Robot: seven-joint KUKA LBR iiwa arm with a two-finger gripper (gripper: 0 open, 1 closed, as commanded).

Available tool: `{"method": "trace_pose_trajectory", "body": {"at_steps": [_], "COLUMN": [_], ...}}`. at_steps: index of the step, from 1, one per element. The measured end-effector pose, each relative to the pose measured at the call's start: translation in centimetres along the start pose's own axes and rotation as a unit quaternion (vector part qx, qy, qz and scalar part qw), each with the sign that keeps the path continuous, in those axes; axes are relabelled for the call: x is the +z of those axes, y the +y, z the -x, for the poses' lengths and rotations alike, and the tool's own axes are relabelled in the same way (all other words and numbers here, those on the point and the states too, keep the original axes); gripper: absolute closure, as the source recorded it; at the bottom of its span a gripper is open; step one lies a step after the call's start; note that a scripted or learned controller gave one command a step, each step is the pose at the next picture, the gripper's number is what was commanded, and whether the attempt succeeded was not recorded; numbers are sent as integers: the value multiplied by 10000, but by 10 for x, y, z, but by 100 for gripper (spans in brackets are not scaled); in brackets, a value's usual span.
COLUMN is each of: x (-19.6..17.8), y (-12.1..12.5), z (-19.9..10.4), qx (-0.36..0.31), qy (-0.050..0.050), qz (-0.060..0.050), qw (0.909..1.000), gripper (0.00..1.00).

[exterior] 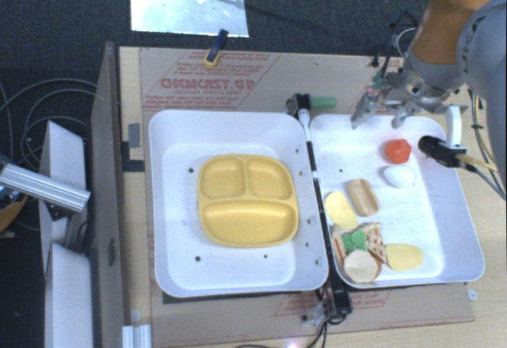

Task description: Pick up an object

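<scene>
My gripper (380, 118) hangs over the far edge of the right bin (455, 204), its two fingers spread apart with nothing between them. A red-orange round piece (398, 151) lies just in front of the gripper, to its right. A white egg-shaped piece (398, 176) sits below that. Farther toward the front lie a tan bread-like piece (363, 196), a pale yellow piece (341, 210), a small green piece (357, 240), a round tan piece (361, 265) and a yellow lemon-like piece (405, 257).
The left bin (178, 259) holds a yellow divided plate (246, 200). A black divider bar (315, 180) runs between the bins. A green-handled tool (313, 103) lies behind the bins. Cables and a black fitting (437, 148) hang at the right bin's far right side.
</scene>
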State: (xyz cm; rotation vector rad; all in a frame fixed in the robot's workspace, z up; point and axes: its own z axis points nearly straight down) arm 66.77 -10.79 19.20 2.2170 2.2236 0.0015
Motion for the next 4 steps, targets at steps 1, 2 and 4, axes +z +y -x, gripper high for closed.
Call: {"method": "trace_pose_trajectory", "body": {"at_steps": [1, 2, 4], "x": [-18, 102, 94], "y": [-11, -19, -2], "z": [50, 77, -4], "qx": [27, 22, -21], "qy": [-12, 6, -9], "qz": [12, -48, -112], "qw": [10000, 10000, 9999], "gripper": [0, 0, 100]}}
